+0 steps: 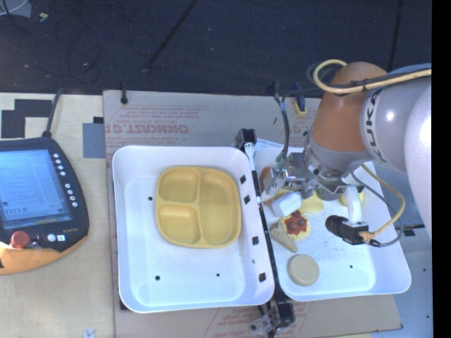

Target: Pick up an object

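Camera view: gripper (299,189), finger state hidden, hovers at right bin's (384,277) far-left corner, directly above white block (287,203).

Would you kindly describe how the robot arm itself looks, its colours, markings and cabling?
The grey, rounded KUKA arm bears dark lettering on its side and a wide orange band above the wrist. A pale yellow cable loops over the band, and another thin one trails below. The dark metal pincer carries black wiring.
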### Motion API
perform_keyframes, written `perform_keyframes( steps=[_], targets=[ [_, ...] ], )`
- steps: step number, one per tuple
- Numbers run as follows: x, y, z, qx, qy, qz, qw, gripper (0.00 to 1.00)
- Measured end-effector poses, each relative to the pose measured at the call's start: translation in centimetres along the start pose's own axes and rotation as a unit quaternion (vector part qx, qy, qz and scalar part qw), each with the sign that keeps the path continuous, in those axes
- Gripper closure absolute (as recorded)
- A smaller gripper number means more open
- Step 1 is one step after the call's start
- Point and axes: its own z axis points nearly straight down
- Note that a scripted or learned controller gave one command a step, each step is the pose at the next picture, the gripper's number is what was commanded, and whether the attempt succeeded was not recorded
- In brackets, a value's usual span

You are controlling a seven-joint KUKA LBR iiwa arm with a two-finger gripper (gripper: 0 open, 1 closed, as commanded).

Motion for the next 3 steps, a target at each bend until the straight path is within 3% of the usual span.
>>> perform_keyframes(
  steps=[1, 2, 3],
  targets=[
    [-5.6, -1.7, 3.1, 0.005, -0.002, 0.005, 1.0, 0.0],
    [-6.0, -2.9, 6.5, 0.002, -0.001, 0.002, 1.0, 0.0],
    [-12.3, -0.6, 9.6, 0.0, 0.005, 0.002, 1.0, 0.0]
  ],
)
